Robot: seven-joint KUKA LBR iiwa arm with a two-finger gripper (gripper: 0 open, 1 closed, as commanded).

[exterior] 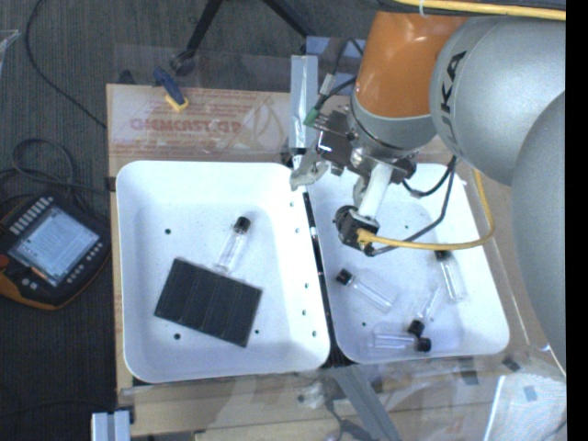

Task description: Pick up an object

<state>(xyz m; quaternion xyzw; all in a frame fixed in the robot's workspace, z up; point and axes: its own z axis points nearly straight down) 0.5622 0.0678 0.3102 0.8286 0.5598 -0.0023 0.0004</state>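
The pick is not yet made, as far as the camera view shows. The tool (306,165) hangs at the far end of the seam between the two bins, close to their rims. Nothing can be seen in it, and whether it is open or closed cannot be told from this angle. Every candidate object lies loose on a bin floor, so the whole task appears to be left: settling on one thing, coming down on it, closing and lifting.

By count, two white bins sit side by side on the surface (202,122).

- **The left bin (133,246)** holds two things. One is a clear capped vial (231,243) lying near the middle. The other is a flat black pad (208,301), toward the near left of the vial and apart from it.
- **The right bin (482,324)** holds four clear vials:
  - a centre vial (366,289) with its black cap toward the seam
  - a right-hand vial (450,278) near the outer wall
  - a slanted vial (424,313) with its black cap at the lower end
  - a front vial (397,342) lying along the near wall, close to the slanted one

That makes five vials and one pad, six loose objects in all, none of them lifted.
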